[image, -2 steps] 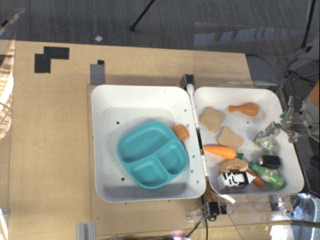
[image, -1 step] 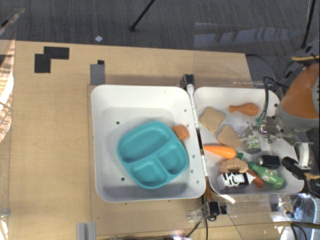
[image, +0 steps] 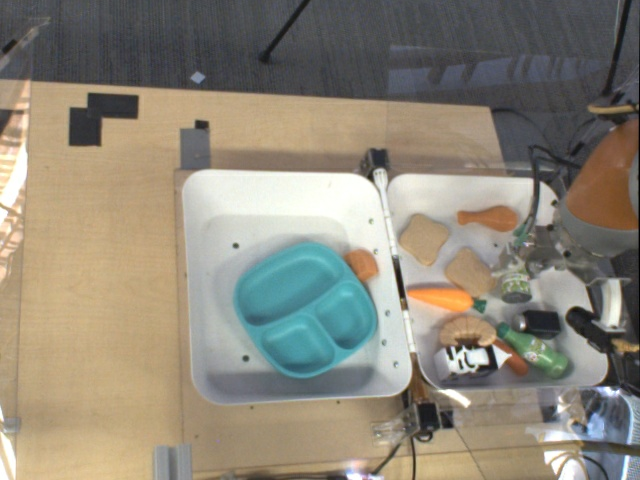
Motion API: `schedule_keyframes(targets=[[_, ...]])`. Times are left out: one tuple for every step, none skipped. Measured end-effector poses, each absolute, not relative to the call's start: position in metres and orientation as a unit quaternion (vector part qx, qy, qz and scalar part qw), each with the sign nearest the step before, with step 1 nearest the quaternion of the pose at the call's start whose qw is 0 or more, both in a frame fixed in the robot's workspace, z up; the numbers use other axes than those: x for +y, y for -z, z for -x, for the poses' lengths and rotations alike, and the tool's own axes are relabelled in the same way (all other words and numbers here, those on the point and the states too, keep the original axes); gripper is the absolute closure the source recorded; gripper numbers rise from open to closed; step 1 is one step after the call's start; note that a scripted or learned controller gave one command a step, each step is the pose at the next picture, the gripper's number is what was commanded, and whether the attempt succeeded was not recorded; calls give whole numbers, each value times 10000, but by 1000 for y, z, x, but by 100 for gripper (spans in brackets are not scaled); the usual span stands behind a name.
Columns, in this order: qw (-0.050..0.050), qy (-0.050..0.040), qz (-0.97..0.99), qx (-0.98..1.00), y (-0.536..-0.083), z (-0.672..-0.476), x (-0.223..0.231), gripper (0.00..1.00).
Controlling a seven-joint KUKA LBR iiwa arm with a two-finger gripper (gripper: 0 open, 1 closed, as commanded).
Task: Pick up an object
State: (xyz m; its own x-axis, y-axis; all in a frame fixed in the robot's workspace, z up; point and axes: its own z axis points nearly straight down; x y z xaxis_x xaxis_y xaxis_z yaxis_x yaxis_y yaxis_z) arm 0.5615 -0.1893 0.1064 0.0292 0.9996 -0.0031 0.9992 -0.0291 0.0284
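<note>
In the left bin (image: 200, 268) sit a teal tray (image: 305, 310) and an orange piece (image: 362, 264). Rightward, the carrot (image: 440, 298) lies among crowded toys beside the gripper (image: 517, 271); its grip state I cannot tell. Neighbours could spoil a grasp.

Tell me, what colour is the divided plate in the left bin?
Teal, seen in the camera view: the plate.

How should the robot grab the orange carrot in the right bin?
Probably across the carrot's thick middle, coming straight down from above. It lies flat and pointing sideways across the right bin, so fingers closing on its two long sides get the narrowest hold. A toast slice sits close above it and a croissant close below, so finger room looks tight.
</note>
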Motion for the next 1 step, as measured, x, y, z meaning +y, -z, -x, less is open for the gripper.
schedule_keyframes(targets=[[39,-49,-7757,6310,-206,-558,-128,100]])
